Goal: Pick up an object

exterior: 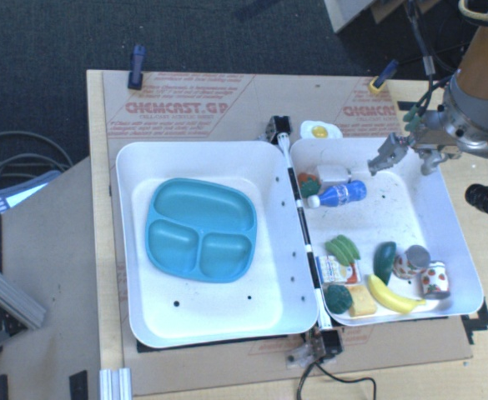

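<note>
Nearest edge of the bench [102, 223]: a cable trails off below the seam between the two bins.

Right bin [456, 223], near end: a cluster of small play-food pieces. A banana [391, 297] lies along the near wall, a yellow block [362, 301] just beside it, a dark green lump [338, 295] touching the block. Behind these sit a small printed packet [336, 270], a leafy green piece [343, 247], a dark green pepper shape [384, 259], a round tin [414, 261] and a red-and-white cube [435, 280].

Left bin [127, 223]: one blue divided plate [201, 228], lying flat near the middle.

Right bin, far end: a blue bottle [340, 194] lies on its side by the seam, a small red piece and a green piece at its cap end, a white item just behind it.

Above the far right corner of that bin: the end effector [404, 151], its two prongs well apart and nothing between them. The arm comes in from the right.

Judgement: the bottle is the nearest candidate and sits below and left of the end effector. It looks light, stiff and smooth; being round and on its side, it may roll or slip. Best hold is likely across the body at mid-length, fingers square to its long axis. The banana is a fair alternative, but it is hard against the wall.

Beyond the bins: a white and yellow egg-like piece [319, 129] on the bench, and two blue clips at the board's far edge.
</note>
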### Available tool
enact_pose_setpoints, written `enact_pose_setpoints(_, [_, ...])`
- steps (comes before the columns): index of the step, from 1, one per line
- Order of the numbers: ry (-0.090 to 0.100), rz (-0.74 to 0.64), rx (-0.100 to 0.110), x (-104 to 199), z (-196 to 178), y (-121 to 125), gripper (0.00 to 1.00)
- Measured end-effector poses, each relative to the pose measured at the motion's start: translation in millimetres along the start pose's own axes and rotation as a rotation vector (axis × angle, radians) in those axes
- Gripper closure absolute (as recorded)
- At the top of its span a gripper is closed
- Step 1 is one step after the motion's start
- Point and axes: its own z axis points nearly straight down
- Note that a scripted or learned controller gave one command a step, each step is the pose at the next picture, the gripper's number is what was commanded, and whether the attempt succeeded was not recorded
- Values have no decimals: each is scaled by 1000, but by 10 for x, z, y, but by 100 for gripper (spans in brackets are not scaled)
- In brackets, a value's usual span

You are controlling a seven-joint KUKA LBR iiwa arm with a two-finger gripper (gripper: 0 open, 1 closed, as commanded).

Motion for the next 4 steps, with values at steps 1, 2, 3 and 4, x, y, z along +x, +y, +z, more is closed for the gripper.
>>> enact_pose_setpoints(1, [1,1,3,165,1559,-199,0])
enact_pose_setpoints(2, [1,1,4,224,1877,-689,0])
enact_pose_setpoints(3, [0,2,0,224,1774,-681,100])
enact_pose_setpoints(4, [1,-1,-1,810,651,-646,100])
